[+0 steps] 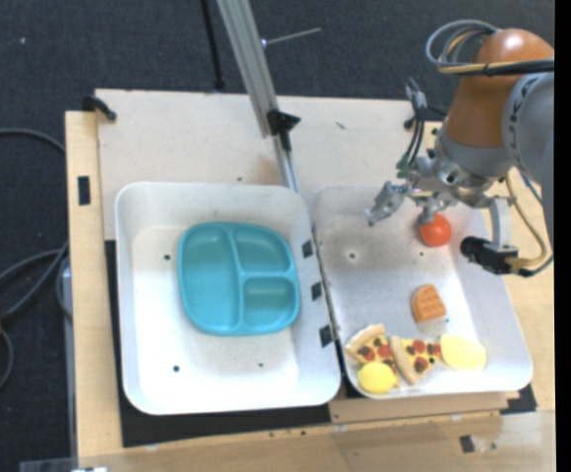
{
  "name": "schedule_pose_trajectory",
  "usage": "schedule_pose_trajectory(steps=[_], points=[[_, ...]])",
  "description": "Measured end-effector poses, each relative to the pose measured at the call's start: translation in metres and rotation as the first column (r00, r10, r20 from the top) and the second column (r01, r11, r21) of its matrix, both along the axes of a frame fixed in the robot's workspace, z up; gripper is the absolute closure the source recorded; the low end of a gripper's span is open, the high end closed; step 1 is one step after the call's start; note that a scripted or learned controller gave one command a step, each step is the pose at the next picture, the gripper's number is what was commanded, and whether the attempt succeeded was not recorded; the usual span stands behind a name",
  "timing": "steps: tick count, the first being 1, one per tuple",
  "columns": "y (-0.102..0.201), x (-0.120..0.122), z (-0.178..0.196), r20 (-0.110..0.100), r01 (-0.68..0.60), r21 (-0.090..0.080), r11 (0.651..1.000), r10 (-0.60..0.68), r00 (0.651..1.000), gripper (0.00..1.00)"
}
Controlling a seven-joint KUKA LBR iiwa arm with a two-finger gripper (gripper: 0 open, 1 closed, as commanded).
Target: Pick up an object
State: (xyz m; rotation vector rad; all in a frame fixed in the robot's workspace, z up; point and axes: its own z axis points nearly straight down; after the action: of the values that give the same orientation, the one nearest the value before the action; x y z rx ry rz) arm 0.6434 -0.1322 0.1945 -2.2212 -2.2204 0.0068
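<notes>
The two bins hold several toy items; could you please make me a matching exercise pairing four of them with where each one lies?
Things:
1. teal divided plate
2. orange-red ball
3. pizza slice
4. orange biscuit-like piece

Places:
A. near corner of the right bin, among yellow pieces
B. middle of the left bin
C. far part of the right bin, right beside the gripper
D. right bin, between the ball and the near-edge cluster

Pairs: 1-B, 2-C, 3-A, 4-D
</notes>
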Motion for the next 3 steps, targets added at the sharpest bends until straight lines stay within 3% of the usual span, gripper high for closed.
schedule_pose_trajectory(steps=[1, 2, 3], points=[[-0.004, 0.002, -0.043, 0.000, 0.001, 0.000, 1.000, -0.001, 1.000, 0.00], [-0.005, 0.004, -0.028, 0.008, 0.004, 0.000, 1.000, -0.004, 1.000, 1.00], [-0.014, 0.006, 0.032, 0.011, 0.001, 0.000, 1.000, -0.001, 1.000, 1.00]])
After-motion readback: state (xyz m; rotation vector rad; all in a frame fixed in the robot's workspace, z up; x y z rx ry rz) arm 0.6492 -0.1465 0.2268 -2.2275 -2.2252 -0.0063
